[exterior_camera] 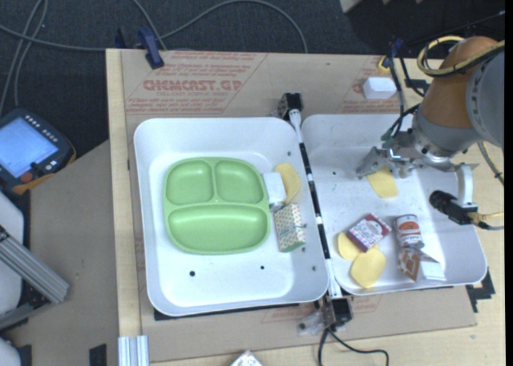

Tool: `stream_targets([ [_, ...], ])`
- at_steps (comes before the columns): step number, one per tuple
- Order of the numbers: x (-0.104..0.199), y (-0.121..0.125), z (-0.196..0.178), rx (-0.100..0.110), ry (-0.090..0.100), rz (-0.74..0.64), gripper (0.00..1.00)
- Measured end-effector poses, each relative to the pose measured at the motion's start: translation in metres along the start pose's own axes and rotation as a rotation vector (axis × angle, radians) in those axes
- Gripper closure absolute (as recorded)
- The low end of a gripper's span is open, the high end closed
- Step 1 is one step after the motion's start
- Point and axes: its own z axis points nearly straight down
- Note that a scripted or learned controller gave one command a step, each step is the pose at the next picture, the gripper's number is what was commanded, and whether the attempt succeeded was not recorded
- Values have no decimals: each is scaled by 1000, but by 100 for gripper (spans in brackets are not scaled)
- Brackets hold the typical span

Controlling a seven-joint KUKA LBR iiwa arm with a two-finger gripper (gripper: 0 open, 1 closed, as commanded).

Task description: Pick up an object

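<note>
My gripper (383, 161) hangs low over the upper middle of the right bin (345, 136), right above a yellow block (384, 186) that lies just below its fingertips. Lower in the same bin lie a maroon packet (368, 232), two yellow round pieces (365, 267), a small red-labelled can (409, 231) and a brown wrapped bar (410, 263). The left bin (160, 276) holds a green divided plate (216, 204), with a yellow banana-like piece (289, 181), a white piece (274, 189) and a patterned packet (289, 227) along the plate's right side.
The grey arm with its orange band (453, 92) reaches in from the upper right. A black divider bar (313, 196) runs between the bins. A white block (377, 87) sits on the board behind the right bin. Cables cross the floor behind.
</note>
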Motion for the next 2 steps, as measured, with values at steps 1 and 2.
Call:
stream_targets([
  [1, 16, -23, 5, 0, 0, 1, 0],
  [2, -25, 42, -37, -5, -3, 1, 0],
])
